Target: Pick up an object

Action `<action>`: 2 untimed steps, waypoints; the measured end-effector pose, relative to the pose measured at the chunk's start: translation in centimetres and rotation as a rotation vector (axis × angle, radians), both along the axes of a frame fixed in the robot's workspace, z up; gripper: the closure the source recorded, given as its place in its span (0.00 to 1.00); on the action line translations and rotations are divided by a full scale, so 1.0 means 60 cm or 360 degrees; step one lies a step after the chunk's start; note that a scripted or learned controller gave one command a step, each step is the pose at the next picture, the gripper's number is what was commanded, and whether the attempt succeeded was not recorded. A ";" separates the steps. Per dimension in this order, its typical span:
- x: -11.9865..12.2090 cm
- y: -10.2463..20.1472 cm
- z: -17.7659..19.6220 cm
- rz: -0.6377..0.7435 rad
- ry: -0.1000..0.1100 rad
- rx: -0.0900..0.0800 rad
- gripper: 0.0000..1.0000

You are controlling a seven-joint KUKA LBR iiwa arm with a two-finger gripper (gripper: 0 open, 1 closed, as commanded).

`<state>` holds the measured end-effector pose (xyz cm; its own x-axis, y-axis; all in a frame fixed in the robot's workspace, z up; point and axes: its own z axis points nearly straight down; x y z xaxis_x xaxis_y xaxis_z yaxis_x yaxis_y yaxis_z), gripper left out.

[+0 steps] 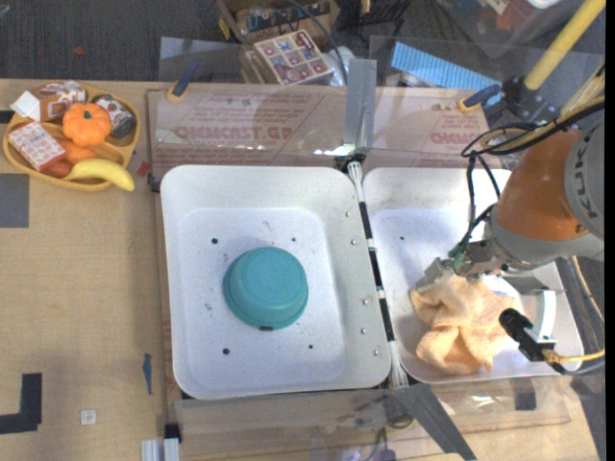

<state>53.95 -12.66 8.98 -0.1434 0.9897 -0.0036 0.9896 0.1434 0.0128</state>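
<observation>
Far to the left of the gripper, off the bins on the wooden bench top: a yellow dish (19,157) holding a small orange pumpkin (86,123), a banana (102,171) and some small printed boxes. Left of the gripper: the left bin (183,200), white and shallow, with a teal bowl (266,288) upside down near its middle, well apart from the gripper. Behind both bins: a clear plastic sheet with red lettering (240,131). Under the gripper: the right bin (384,200), white, with a crumpled pale yellow cloth (461,329) heaped in its near half. The gripper (459,262) sits low at the far upper edge of the cloth, touching or just above it; whether its tips are spread or pressed together cannot be told, as the wrist covers them. Right of and above the gripper: the arm's orange band (533,200) and black cables.
</observation>
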 end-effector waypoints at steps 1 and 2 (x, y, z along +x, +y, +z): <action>-0.078 0.036 0.000 0.0119 0.0000 0.0000 0.00; -0.076 0.034 0.018 0.0115 -0.0008 -0.0001 1.00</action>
